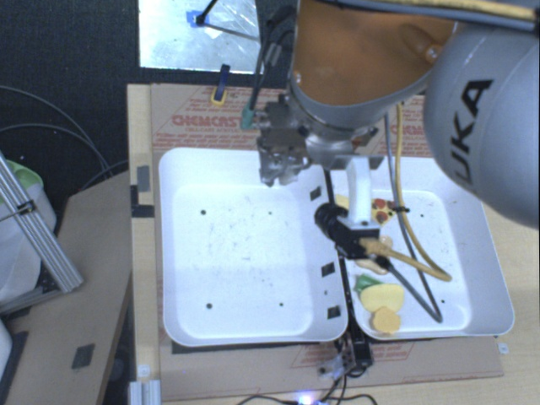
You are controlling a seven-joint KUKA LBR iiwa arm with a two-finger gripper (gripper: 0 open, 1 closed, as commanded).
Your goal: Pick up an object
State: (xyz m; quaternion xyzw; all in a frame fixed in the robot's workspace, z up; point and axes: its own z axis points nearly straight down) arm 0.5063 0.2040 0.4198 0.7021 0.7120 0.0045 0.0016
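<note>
My gripper hangs over the far edge of the left bin, near the wall it shares with the right bin. I see nothing held in it. In the right bin's near left corner lie a yellow piece, a round orange-yellow piece and a small green piece. A red and yellow item lies further back, partly hidden by the wrist, and a tan item sits in between.
The big orange and grey arm covers the far part of the right bin. Cardboard lies under both bins. A metal frame stands at the left, off the bench.
</note>
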